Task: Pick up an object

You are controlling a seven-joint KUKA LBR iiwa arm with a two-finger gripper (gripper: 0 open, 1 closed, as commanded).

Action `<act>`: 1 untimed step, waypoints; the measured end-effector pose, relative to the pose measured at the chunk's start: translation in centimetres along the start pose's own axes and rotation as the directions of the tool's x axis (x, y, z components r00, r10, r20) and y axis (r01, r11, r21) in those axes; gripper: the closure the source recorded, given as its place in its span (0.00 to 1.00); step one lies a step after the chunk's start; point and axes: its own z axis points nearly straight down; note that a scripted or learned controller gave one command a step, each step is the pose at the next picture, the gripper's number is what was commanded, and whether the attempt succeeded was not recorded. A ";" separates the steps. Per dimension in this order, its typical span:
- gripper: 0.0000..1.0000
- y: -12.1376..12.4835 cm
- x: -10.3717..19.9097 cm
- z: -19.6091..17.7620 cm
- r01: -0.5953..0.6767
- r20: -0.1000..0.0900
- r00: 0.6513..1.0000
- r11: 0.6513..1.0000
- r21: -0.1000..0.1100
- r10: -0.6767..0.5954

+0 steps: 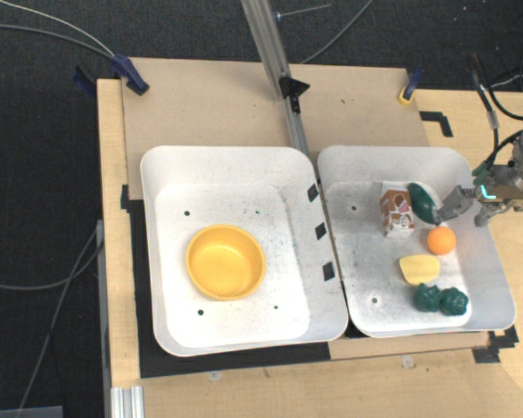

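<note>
Grey metal fingers of the gripper (460,200) reached in from the right edge of the scene, low over the right-hand bin (357,168). Whether the jaws were open or closed could not be told from this angle, and nothing was plainly seen between them. The gripper's tip sat just right of a dark green object (423,202), close enough to seem touching, though contact could not be confirmed.

Just left of that green object stood a small red, brown and white carton (397,212), the two pressed together or nearly so. Nearer the camera and slightly right lay a small orange ball (441,240), just below the gripper's tip. Nearer still lay a pale yellow object (418,269), and beyond that, near the bin's front right corner, a lumpy dark green object (441,300) made of two rounded parts.

All five items were gathered in the right half of the right-hand bin. The left-hand bin (235,168), touching it side by side, held a round yellow bowl (226,261) sitting upright a little left of centre.

Both white bins rested on a tan wooden bench (200,103) over a dark floor. A slanted metal pole (266,33) ran from the far edge down toward the gap between the bins.
</note>
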 end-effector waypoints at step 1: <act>0.00 0.1 0.0 -0.3 0.001 0.001 1.000 1.000 -0.005 -0.001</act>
